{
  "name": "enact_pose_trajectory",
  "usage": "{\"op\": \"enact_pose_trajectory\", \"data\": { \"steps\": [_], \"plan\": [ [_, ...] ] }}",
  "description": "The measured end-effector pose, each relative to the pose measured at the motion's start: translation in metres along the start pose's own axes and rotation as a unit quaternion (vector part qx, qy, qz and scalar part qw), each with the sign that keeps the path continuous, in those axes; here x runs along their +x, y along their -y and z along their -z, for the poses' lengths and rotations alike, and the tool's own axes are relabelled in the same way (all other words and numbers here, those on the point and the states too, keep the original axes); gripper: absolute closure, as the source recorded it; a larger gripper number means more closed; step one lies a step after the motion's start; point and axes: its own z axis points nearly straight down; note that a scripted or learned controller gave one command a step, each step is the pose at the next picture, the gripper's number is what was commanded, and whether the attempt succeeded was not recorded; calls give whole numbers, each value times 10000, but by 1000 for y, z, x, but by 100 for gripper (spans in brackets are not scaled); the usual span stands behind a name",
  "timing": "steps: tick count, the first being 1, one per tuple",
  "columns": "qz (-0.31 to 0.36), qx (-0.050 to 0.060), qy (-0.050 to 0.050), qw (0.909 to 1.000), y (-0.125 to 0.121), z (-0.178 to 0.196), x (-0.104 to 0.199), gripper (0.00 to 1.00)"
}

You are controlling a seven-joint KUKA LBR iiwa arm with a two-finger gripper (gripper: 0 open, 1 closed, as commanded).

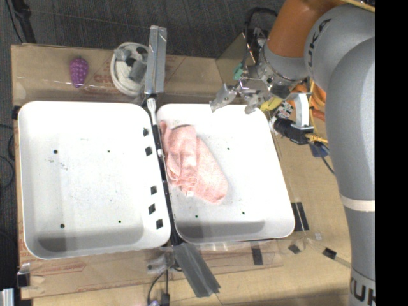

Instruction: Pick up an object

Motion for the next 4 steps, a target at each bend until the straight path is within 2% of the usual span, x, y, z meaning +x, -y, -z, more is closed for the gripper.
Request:
{"op": "enact_pose_trajectory", "data": {
  "steps": [1,2,3,4],
  "plan": [
    [757,-6,-1,9971,3,-99,0,0],
    [957,-15,3,9954,19,-158,9,0],
    [1638,-31,11,9865,-4,-156,43,0],
    [665,3,-1,9978,24,-158,5,0]
  ]
}}
